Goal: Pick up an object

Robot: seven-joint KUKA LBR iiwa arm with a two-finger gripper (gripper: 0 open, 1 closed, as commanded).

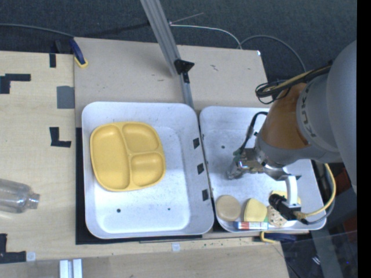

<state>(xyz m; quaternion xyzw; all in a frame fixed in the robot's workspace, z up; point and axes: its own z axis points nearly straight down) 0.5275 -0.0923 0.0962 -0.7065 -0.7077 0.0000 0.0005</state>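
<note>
The grey two-finger gripper is seen low over the right shallow white bin, above the bare floor and somewhat toward the bin's left wall. Whether it is open or closed cannot be told.

The loose objects of this bin are gathered along its near wall, apart from the gripper. A round tan disc-shaped object is placed in the near left corner; being round, it shows no long axis. Just to its right a pale yellow rounded lump is found, touching the disc or very nearly so. A thin white and red pen-like stick is laid against the near wall, its long axis running left to right, parallel to that wall. Which end is its tip cannot be made out.

In the left shallow white bin a yellow plastic divided plate is set in the far left part. Its longest compartment runs far to near along its left side.

On the wooden bench to the left of the bins, a clear plastic bottle is laid on its side, its neck pointed right. A grey metal rail is slanted down from the far edge toward the gap between the two bins.
</note>
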